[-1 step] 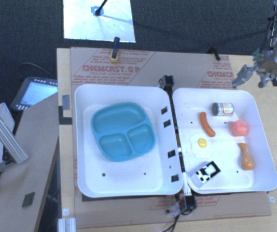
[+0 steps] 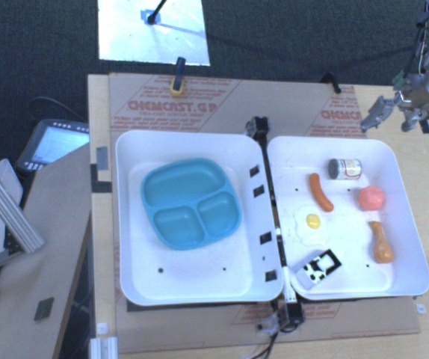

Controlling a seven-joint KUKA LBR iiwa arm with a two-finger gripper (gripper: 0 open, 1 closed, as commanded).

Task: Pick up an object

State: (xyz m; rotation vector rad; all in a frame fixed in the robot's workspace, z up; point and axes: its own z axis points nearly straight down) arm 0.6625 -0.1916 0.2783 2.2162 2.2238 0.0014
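Sausage (image 2: pixel 320 192): long axis runs up-left to down-right.
Right bin (image 2: pixel 405 193): sausage, can (image 2: pixel 345 169).
Left bin (image 2: pixel 128 200): blue tray (image 2: pixel 190 203).
End effector (image 2: pixel 401 113): fingers spread, holding nothing.

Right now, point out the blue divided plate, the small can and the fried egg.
Blue divided plate (image 2: pixel 190 203): camera view, on the rib where its three compartments meet.
Small can (image 2: pixel 345 169): camera view, middle of its side, lying down.
Fried egg (image 2: pixel 312 221): camera view, on the yellow yolk.
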